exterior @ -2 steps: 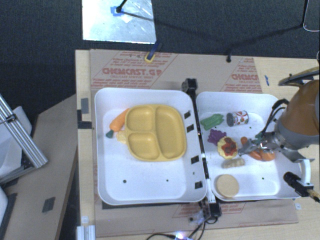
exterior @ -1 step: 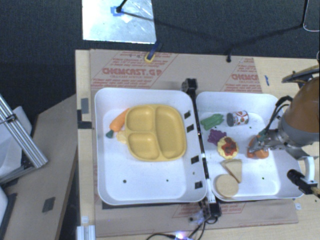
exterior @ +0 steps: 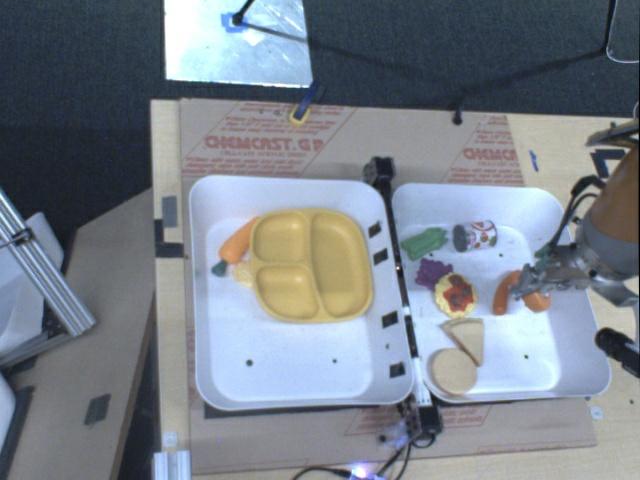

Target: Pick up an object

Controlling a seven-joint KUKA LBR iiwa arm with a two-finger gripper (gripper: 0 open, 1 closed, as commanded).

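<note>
A: Start at the left. What's in the left bin [exterior: 215,368]?

B: A yellow divided plate [exterior: 305,265] sits in the middle of it, with a toy carrot [exterior: 237,240] tucked against the plate's far-left corner. None of that is close to the arm.

A: And the right bin [exterior: 520,368]?

B: It holds a green piece [exterior: 424,241] and a small can [exterior: 475,235] at the far side, a purple bunch [exterior: 433,271] and a red-and-yellow pizza slice [exterior: 456,294] in the middle, and a tan wedge [exterior: 467,339] touching a round cracker [exterior: 452,372] at the near side. Right of the pizza lies an orange sausage-like toy [exterior: 507,289].

A: Is that the target?

B: Likely. The gripper [exterior: 532,286] is low over the bin's right part, just beside that orange toy, perhaps touching it. Another orange bit [exterior: 538,302] shows under the fingers, though it's too small to say whether it's the same piece.

A: Open or closed?

B: I can't tell from here; the tips blur into the orange

A: So how to do it well?

B: Centre the fingers across the toy's narrow width, go fully down, close firmly, and lift straight, keeping clear of the pizza slice and the bin wall
</note>
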